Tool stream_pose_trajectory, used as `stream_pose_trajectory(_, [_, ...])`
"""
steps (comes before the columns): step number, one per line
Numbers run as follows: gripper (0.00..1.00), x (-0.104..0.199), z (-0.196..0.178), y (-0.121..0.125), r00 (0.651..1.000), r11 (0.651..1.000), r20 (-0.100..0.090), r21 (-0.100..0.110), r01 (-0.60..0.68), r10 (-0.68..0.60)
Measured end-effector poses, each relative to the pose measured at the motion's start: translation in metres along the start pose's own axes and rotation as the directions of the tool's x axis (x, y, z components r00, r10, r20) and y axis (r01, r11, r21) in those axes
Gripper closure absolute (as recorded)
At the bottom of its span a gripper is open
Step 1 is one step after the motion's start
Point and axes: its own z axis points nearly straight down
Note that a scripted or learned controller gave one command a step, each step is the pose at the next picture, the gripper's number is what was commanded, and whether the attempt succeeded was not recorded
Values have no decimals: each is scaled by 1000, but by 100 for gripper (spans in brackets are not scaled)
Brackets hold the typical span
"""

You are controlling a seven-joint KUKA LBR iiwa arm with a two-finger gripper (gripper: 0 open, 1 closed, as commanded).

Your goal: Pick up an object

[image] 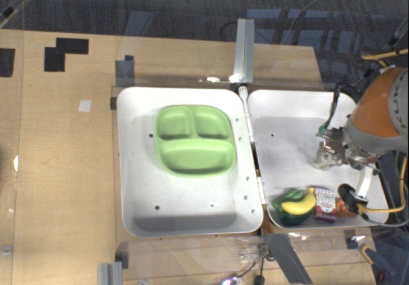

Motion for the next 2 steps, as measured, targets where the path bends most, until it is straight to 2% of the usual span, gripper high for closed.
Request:
stream_pose_trajectory(1, [0,-3,0,0,1000,1000,4,-2,-3,3])
stream_pose_trajectory(2, [0,2,1,31,976,976,2,1,218,-218])
